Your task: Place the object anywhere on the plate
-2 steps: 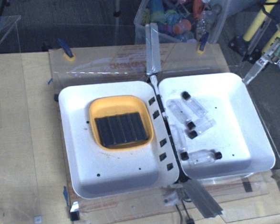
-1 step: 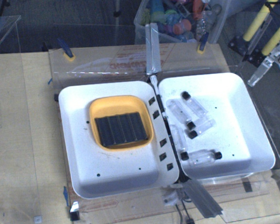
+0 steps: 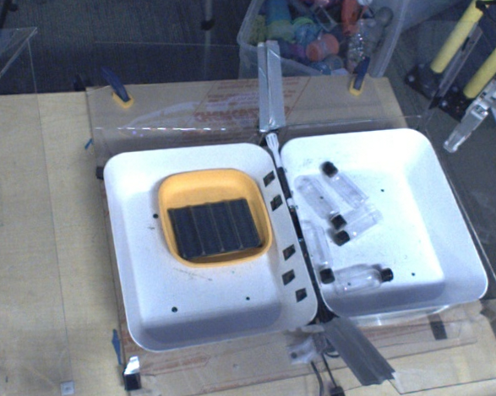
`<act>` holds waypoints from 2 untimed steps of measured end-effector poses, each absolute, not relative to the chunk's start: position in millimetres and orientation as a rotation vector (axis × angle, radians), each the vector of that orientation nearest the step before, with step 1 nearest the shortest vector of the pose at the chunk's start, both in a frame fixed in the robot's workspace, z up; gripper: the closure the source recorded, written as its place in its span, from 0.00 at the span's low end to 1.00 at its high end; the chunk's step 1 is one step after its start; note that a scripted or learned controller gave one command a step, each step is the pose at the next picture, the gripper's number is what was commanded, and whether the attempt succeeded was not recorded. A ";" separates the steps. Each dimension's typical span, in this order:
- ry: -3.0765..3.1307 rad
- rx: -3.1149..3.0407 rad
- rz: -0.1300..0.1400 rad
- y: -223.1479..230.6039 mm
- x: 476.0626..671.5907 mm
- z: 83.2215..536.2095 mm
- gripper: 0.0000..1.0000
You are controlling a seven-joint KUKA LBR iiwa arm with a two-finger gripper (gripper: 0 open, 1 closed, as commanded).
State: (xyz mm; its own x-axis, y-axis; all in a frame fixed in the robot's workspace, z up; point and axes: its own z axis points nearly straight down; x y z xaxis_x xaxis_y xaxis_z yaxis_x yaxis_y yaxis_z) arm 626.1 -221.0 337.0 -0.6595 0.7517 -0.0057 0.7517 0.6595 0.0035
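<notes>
**Nothing on the plate yet**

Wooden bench [image 3: 40, 250] carries two white bins side by side, seen from above. Nearest in the right bin [image 3: 455, 246] lies a clear vial [image 3: 359, 276] with a dark cap; a little farther back are more vials [image 3: 341, 196], loosely grouped, some touching. Across the divider, the left bin [image 3: 134, 268] holds a yellow plate [image 3: 171, 194] bearing a dark ribbed insert [image 3: 214, 227] and no vial. At the far right edge a grey piece [image 3: 473, 120], possibly part of the arm, sits outside the bins; gripper state cannot be judged. By my reading, picking and placing both remain.
</notes>
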 end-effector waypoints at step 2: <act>2.893 1.219 0.001 -221.5 608.4 316.7 0.00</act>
State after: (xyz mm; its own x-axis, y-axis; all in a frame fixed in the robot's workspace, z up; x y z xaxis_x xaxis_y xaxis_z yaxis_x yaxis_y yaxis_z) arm 608.4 -221.5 316.7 -0.6984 0.7158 -0.0015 0.7158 0.6984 0.0016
